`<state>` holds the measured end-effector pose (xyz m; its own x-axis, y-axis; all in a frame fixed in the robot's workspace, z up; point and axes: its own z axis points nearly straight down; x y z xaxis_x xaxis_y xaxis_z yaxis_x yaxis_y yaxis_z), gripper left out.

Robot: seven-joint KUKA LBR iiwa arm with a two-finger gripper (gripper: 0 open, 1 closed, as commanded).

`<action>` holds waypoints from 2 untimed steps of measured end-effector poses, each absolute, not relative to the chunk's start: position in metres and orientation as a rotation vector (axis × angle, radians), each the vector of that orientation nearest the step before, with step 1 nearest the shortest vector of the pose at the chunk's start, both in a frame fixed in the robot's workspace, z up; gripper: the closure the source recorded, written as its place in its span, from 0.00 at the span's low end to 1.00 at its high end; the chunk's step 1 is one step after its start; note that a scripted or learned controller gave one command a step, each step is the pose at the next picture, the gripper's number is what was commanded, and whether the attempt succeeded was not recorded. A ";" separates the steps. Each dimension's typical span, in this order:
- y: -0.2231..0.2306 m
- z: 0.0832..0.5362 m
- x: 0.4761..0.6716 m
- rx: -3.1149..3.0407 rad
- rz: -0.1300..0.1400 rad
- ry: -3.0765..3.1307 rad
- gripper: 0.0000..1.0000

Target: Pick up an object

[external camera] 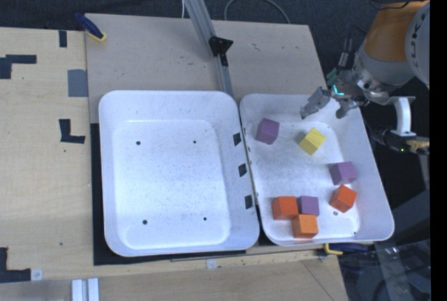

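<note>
Camera view, setting: pale wooden bench point(160, 48) on dark floor, bearing a left bin point(112, 118) and a right bin point(370, 174) that holds seven small blocks, namely a yellow cube point(312, 140) and purple cube point(267, 130) toward the far end, and another purple and four orange pieces clustered toward the near end. Candidate item: the yellow cube, lying apart from its neighbours just below the arm's reach; judged light, rigid, probably smooth-faced and not fragile, best taken across two opposite flat sides. Gripper point(325, 104): fingers spread apart above the bin's far rim, holding nothing and touching no block.
</note>
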<state>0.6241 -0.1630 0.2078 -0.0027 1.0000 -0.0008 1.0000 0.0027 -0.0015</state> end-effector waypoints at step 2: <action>-0.156 0.104 0.630 -2.215 0.006 -2.223 0.00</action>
